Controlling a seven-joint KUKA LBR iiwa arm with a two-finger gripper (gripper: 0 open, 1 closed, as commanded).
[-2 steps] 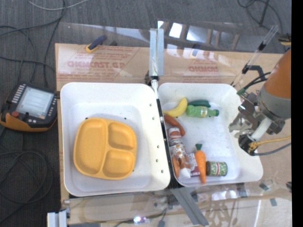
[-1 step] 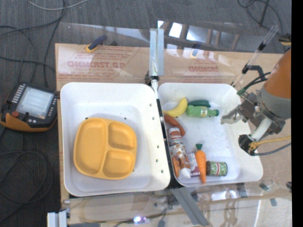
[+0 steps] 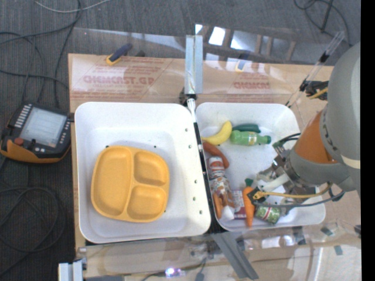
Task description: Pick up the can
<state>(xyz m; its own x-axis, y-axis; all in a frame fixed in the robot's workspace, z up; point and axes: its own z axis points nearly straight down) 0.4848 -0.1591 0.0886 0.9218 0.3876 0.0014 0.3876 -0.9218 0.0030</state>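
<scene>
The end effector [image 3: 265, 193] is hovering low in the right bin [image 3: 293, 117] at lower right, just above the can [image 3: 268, 213] lying on the floor; its grip cannot be told, so lifting looks undone.

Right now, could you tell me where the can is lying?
The can lies on its side in the right bin, near its front right corner, just right of the carrot and under the gripper.

You were working in a robotics lab. A teach pendant [image 3: 36, 132] lay at the left, cables [image 3: 53, 4] trailing over grey carpet [image 3: 146, 4] beyond the bench.
</scene>
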